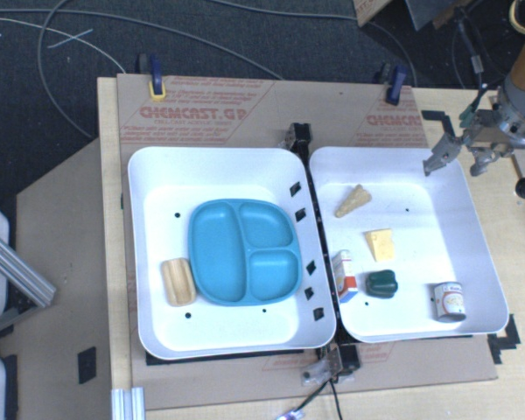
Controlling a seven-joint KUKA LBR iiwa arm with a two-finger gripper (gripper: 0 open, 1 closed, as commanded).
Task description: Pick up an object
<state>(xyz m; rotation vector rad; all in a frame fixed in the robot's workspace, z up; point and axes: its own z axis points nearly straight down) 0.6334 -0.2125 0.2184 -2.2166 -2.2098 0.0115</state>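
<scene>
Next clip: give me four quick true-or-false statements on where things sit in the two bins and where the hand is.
1. The blue plate lies in the left bin. True.
2. The can is on the plate. False: it is in the right bin, near the front right corner.
3. The hand holds the green object. False: it hangs at the bin's far right corner, apart from it.
4. The bread lies left of the plate. True.

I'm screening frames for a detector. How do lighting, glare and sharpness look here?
Camera view: even overhead light, short soft shadows beside the blue divided plate and small can; the white bins run bright, nearly washed out; the gripper at the right bin's far corner is slightly soft; overall mildly grainy.
</scene>
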